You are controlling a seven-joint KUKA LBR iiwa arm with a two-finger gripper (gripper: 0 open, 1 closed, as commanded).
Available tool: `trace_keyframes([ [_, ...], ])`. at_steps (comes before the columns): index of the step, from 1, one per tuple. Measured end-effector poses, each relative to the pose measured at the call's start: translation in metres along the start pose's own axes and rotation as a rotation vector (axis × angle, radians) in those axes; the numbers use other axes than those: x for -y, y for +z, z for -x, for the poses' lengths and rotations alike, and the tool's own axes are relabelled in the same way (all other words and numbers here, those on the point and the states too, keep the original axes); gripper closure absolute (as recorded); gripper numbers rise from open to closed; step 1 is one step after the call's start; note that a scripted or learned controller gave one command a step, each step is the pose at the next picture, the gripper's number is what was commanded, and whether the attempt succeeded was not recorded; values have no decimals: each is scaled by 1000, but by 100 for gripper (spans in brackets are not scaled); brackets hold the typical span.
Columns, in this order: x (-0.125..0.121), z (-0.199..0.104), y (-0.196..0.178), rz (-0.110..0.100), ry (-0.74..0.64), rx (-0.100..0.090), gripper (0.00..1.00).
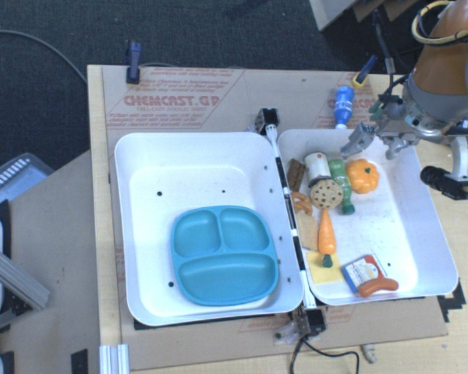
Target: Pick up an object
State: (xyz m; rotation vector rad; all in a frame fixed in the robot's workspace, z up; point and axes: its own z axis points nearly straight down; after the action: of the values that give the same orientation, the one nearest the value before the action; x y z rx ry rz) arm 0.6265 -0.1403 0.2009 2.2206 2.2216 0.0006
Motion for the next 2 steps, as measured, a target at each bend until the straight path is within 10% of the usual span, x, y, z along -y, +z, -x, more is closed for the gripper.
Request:
trace_keyframes([
  [2, 63, -39, 113, 9, 4, 7, 0],
])
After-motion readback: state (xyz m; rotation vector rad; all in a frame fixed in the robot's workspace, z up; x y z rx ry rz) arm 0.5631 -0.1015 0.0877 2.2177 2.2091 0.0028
